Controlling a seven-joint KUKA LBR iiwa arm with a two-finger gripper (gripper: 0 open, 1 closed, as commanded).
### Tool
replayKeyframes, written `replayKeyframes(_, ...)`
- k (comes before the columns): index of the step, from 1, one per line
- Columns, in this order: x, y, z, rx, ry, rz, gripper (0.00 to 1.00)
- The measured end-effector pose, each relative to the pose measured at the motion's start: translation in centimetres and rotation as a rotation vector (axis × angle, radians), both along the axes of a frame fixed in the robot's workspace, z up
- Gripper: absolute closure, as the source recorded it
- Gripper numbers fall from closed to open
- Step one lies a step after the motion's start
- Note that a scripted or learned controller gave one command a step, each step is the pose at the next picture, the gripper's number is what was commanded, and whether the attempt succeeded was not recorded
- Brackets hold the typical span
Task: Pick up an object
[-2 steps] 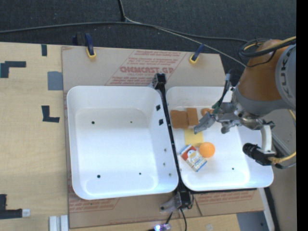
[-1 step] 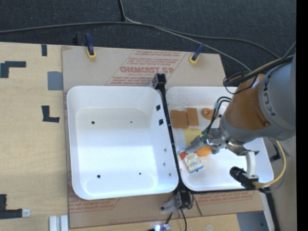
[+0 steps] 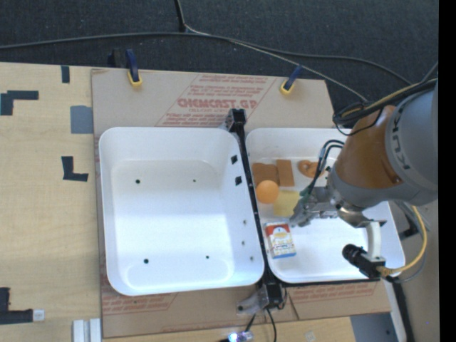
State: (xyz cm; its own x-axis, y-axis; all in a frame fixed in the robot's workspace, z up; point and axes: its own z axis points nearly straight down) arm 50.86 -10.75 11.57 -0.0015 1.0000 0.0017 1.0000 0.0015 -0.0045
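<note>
While the small carton (image 3: 281, 239) lies nearest at the right bin's (image 3: 320, 271) front-left, gripper (image 3: 305, 211) hangs just above it w/ tip beside yellow block (image 3: 285, 204); can't tell its state. Orange ball (image 3: 267, 191), brown blocks (image 3: 274, 173) sit farther back.

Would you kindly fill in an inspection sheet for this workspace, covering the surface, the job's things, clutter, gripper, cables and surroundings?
Surface: cardboard sheet on a wooden bench, held by two yellow clamps; left bin and right bin side by side.
Job's things: all in the right bin: orange ball, yellow block, brown blocks, small carton.
Clutter: nothing seen.
Gripper: gripper low in the right bin, beside the yellow block; finger state unclear.
Cables: black cable across the dark floor; cabling on the arm.
Surroundings: dark carpet behind the bench, black tape marks on the bench.
</note>
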Motion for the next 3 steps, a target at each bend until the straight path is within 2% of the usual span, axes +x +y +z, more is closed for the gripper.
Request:
replayKeyframes(1,0.0,0.0,0.0,0.0,0.001,0.0,0.0)
replayKeyframes(2,6.0,0.8,-3.2,-0.002,-0.005,0.003,0.0)
replayKeyframes(3,5.9,0.7,-2.0,-0.003,-0.008,0.0,1.0)
